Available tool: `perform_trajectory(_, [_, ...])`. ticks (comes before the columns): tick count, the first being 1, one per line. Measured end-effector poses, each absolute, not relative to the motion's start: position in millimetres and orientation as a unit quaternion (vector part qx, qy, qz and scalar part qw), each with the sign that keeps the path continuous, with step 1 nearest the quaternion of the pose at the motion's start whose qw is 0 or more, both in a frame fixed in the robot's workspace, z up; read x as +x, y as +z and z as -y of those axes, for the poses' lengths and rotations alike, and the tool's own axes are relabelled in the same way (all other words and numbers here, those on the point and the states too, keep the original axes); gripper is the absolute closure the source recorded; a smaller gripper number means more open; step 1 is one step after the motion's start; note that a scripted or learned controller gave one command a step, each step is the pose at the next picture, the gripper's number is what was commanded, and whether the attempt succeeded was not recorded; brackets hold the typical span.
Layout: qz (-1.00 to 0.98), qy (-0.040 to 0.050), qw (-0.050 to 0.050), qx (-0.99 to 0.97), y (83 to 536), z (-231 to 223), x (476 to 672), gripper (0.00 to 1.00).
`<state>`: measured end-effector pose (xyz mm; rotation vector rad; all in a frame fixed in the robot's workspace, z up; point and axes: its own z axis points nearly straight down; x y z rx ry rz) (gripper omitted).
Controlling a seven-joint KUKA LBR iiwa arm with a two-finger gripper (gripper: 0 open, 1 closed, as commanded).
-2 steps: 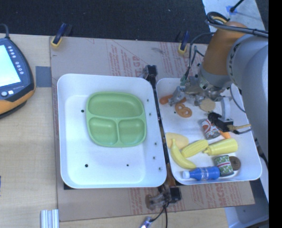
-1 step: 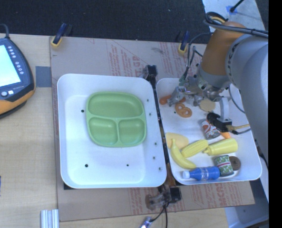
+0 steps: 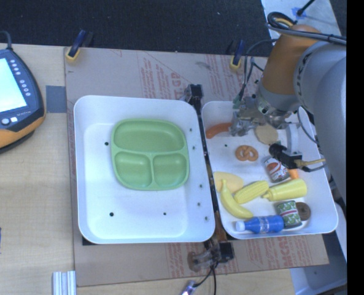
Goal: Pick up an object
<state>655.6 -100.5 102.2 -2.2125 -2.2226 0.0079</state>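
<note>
Camera view: grey arm w/ orange band comes in from the right, wrist over the far end of the right bin [image 3: 329,223]. Gripper [image 3: 242,126] hangs low near that bin's far-left corner; can't tell its state, too small and dark to read, and nothing visibly held.

Nearest thing is the orange carrot-like piece [image 3: 217,130], just beside the gripper on its left, close to the bin's left wall. Its long axis runs roughly left-right across the view, slightly tilted. Pretzel [image 3: 246,153] sits near too, toward the near side of the gripper.

Rest of the pile lies farther toward the bin's near end: small can [image 3: 275,170], corn cob [image 3: 251,192], banana [image 3: 233,204], yellow block [image 3: 287,190], blue-capped bottle [image 3: 263,225] along the near wall.

Left bin [image 3: 96,226] holds a green divided plate [image 3: 150,153], well apart from the gripper.

Judgement: carrot piece is the likely target, so the move turns on a small shift left and down; wall right beside it could foul a grasp
</note>
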Motion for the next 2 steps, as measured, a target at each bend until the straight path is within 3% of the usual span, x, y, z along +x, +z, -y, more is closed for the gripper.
perform_trajectory(1, [0.709,0.0027,0.003,-0.705,102,101,655.6,0.00])
perform_trajectory(2, [0.708,0.0020,0.001,-0.706,91,150,606.2,0.00])
